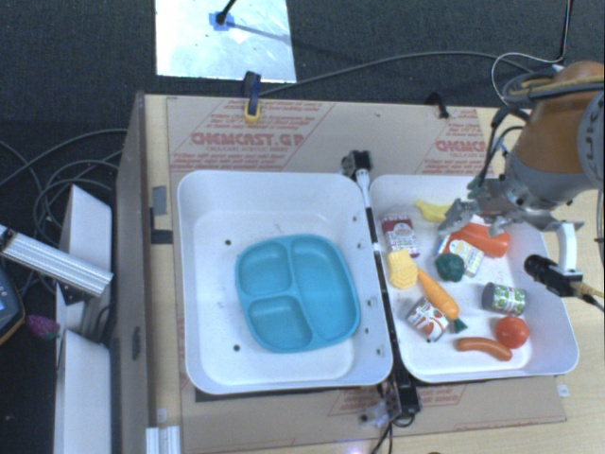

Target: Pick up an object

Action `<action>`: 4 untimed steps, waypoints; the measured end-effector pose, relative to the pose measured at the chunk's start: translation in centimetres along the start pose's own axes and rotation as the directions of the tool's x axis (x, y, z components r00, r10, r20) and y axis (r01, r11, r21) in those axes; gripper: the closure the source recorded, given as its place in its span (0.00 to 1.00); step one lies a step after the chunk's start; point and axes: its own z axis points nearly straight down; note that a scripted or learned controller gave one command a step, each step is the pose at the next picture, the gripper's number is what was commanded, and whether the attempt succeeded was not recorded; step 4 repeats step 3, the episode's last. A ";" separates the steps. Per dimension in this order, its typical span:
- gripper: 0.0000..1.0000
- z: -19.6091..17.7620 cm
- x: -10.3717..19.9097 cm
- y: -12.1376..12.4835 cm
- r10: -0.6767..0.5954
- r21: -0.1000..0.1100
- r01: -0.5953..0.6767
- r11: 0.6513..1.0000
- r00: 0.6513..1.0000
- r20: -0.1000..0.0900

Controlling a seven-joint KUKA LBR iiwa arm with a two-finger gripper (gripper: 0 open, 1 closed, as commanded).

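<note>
Camera view: my pincer (473, 218) hangs low over the back of the right bin (567, 348), right above an orange block-like toy (487, 239); can't tell how it's set, wrist hides it. Nothing visibly gripped. Right bin holds small play-food: carrot (439, 294), tomato (511, 332), sausage (483, 348), green can (504, 298), yellow corn piece (403, 270), a banana (432, 211) near the back wall. Left bin (198, 282) carries a blue divided plate (297, 291). I judge the toys light, rigid plastic, smooth, likely slippery; rounded ones may roll. Best hold: across the orange toy's narrow width, mid-body. Neighbours crowd it, so collisions possible.
</note>
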 end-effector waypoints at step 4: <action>1.00 -1.8 9.8 -1.7 -0.004 -0.006 0.004 1.000 1.000 -0.002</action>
